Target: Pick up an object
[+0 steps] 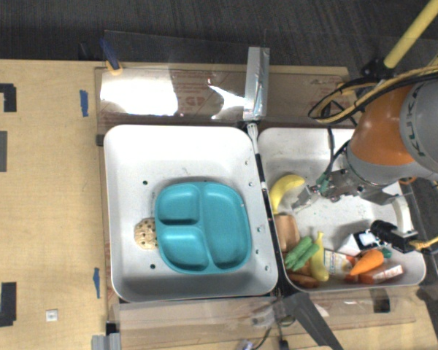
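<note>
Toy food crowds the near wall of the right bin (343, 221), around 6 o'clock in that bin. From 7 o'clock towards 5 o'clock lie a green vegetable (301, 254), a slim yellow piece (320, 262) touching it, an orange carrot (366, 262) and a pale packet (388, 273) with red on it. A brown piece (287, 230) sits just beside the green vegetable, at its 11 o'clock, against the bin's left wall.

A yellow banana (285, 190) lies alone at about 10 o'clock in the right bin, close to the wall shared with the left bin. The gripper (312, 194) is low in the bin, just beside the banana at its 3 o'clock and pointing towards it. Nothing can be seen held in it, and whether it is released or clenched cannot be told. The arm (394, 137), grey with an orange band, reaches in from 3 o'clock.

The left bin (175, 152) holds a teal divided plate (202, 226) near its middle, turned slightly askew. A small round speckled cookie (144, 232) touches the plate's edge at 9 o'clock.

Both bins rest side by side on a tan surface (36, 195).
</note>
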### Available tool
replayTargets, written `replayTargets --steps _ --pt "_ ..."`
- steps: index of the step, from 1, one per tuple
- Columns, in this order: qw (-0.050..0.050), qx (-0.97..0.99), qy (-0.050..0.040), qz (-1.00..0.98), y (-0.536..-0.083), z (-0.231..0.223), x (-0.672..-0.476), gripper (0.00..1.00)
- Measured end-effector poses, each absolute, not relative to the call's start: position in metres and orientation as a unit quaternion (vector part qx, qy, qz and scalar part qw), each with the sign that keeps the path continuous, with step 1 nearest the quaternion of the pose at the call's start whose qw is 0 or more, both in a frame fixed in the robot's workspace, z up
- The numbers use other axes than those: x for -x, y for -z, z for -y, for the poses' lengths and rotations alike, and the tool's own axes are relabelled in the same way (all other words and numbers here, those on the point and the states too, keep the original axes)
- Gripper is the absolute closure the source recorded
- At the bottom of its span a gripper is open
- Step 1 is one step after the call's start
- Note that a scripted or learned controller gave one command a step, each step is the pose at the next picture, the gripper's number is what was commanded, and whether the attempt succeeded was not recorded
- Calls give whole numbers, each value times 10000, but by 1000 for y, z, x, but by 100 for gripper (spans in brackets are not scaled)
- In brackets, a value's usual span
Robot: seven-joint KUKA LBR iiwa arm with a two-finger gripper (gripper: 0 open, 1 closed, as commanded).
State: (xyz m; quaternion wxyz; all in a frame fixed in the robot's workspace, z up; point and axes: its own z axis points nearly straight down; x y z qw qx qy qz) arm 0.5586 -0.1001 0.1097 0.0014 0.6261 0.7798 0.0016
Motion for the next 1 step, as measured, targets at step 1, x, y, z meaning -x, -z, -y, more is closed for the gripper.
replayTargets --steps 1 --pt "24 -6260 -12 -7798 -119 101 -559 100"
